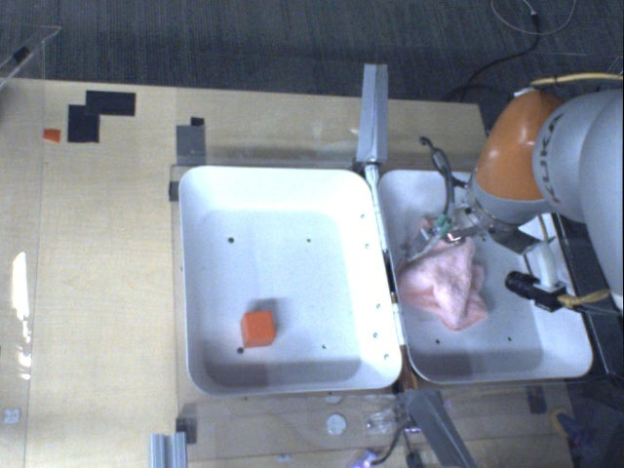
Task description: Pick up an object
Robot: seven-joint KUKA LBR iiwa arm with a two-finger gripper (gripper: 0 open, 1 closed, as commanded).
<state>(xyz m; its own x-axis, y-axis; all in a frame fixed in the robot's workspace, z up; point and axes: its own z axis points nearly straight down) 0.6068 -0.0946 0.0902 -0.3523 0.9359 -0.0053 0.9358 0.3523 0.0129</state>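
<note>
The pink cloth (447, 283) lies crumpled in the right bin (546, 359), toward that bin's left wall and middle. The end effector (447, 230) sits at the cloth's upper edge, touching or just above it; its opening cannot be judged from this view, and no part of the cloth is seen between its tips, so a hold is not confirmed.

Procedure for the step in hand, as a judgement: descend onto a raised fold rather than the flat margin, close fully, then lift straight up. Soft fabric will likely bunch and slip, so a shallow pinch at the edge risks a failed pick. Keep clear of the bin's left wall during descent.

An orange block (258, 329) rests in the left bin (283, 188), near its lower left, well apart from the arm (570, 159).

Both bins stand on the table (97, 291). No brand, label or legible writing can be read.
</note>
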